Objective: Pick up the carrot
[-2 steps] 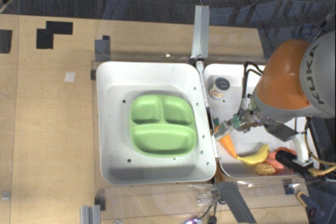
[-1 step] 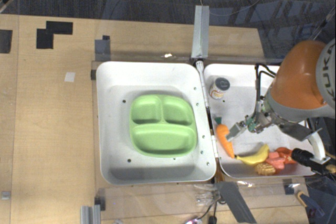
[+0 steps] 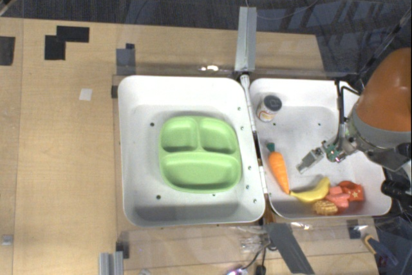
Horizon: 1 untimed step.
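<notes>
The carrot [image 3: 278,170] is orange with a small green top and lies in the right bin [image 3: 302,119], close to its left wall, pointing toward the front. My gripper [image 3: 311,160] hangs over the same bin, a short way to the carrot's right and apart from it. Nothing shows in its grasp. The arm's orange band [image 3: 386,96] sits over the bin's right edge.
A yellow banana [image 3: 312,192] lies just in front of the carrot's tip, with a red fruit [image 3: 347,193] and a small orange-brown item [image 3: 325,207] beside it. A small round jar [image 3: 269,106] stands at the back left. The left bin [image 3: 138,113] holds a green divided plate [image 3: 198,153].
</notes>
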Available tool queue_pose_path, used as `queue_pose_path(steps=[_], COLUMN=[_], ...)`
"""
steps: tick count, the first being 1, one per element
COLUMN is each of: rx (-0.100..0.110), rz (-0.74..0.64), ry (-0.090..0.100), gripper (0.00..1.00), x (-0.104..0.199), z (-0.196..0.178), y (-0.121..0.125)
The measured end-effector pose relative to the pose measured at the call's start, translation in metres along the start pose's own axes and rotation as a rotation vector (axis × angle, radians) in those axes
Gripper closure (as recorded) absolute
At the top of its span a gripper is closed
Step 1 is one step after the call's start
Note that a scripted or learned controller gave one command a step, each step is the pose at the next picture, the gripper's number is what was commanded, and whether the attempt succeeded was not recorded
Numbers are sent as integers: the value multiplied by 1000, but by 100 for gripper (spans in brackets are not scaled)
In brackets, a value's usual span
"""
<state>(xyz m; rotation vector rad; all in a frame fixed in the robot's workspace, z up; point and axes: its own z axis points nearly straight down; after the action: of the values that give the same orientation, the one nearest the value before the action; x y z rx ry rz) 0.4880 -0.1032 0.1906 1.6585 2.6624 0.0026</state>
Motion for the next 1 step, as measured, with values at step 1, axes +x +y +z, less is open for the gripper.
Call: queue_pose_path(steps=[1], rx=[1], rz=[-74], ry=[2], gripper=[0], x=[6], z=[84], y=[22])
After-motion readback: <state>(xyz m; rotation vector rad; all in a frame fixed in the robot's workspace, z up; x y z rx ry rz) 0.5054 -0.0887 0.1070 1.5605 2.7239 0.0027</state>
